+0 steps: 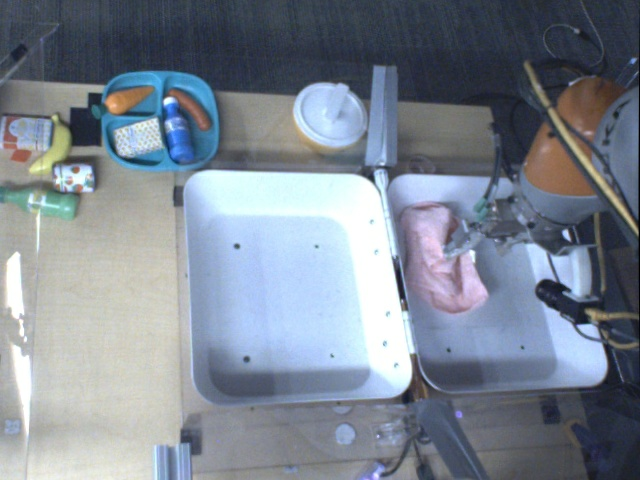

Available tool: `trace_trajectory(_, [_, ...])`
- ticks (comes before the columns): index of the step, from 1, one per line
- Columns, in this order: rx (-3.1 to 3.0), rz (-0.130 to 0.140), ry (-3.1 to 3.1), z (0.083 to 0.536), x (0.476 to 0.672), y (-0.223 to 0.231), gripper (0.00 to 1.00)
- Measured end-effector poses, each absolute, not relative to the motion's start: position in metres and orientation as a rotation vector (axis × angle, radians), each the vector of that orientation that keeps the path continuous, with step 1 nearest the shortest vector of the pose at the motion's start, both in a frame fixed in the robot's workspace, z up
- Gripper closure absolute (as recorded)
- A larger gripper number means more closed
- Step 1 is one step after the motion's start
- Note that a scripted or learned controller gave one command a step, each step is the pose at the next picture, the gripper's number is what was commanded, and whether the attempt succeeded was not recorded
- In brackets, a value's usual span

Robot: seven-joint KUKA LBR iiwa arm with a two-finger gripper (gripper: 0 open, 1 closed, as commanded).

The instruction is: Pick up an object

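Pink cloth is seen bunched in the right bin, touched by the tool; grip state cannot be told.

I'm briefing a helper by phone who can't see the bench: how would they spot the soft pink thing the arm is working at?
Find the two white bins side by side and take the right bin, where the grey and orange arm reaches in. The pink cloth lies crumpled against its left wall, with the gripper at its right edge. It is the one soft pink thing in either bin.
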State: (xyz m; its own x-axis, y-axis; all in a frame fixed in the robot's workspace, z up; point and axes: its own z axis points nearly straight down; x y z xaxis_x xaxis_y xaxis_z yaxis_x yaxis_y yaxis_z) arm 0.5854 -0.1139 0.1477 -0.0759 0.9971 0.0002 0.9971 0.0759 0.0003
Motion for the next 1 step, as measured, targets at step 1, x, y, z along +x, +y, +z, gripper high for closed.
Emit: trace_trajectory(1, [2.006, 0.016, 2.401, 0.0923, 0.5895, -0.1088, 0.00])
